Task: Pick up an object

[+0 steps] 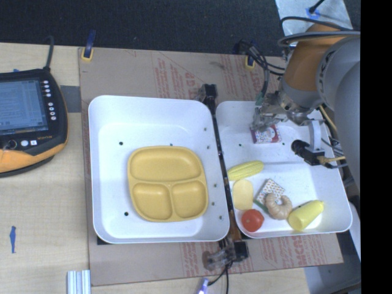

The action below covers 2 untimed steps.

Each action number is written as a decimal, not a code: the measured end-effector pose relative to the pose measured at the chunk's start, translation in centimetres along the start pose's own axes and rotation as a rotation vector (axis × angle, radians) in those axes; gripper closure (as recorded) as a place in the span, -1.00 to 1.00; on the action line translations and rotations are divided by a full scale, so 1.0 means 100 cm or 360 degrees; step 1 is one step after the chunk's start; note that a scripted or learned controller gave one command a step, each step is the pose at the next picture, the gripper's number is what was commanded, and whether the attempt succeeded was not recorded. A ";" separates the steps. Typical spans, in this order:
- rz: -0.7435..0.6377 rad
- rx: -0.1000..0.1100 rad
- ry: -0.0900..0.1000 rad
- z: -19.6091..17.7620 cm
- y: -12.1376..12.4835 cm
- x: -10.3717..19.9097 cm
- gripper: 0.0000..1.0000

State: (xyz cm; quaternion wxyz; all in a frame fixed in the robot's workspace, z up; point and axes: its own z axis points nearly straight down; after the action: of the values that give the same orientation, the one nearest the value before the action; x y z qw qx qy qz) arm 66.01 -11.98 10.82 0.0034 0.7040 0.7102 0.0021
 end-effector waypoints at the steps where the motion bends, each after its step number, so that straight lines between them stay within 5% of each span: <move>1: -0.0001 0.0001 0.0000 0.000 0.000 0.000 -1.00; 2: 0.0010 0.0013 0.0002 -0.089 -0.003 -0.040 -1.00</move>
State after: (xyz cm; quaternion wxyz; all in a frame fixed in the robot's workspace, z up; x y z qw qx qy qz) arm 65.68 -15.98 19.77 0.0000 0.7062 0.7080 -0.0002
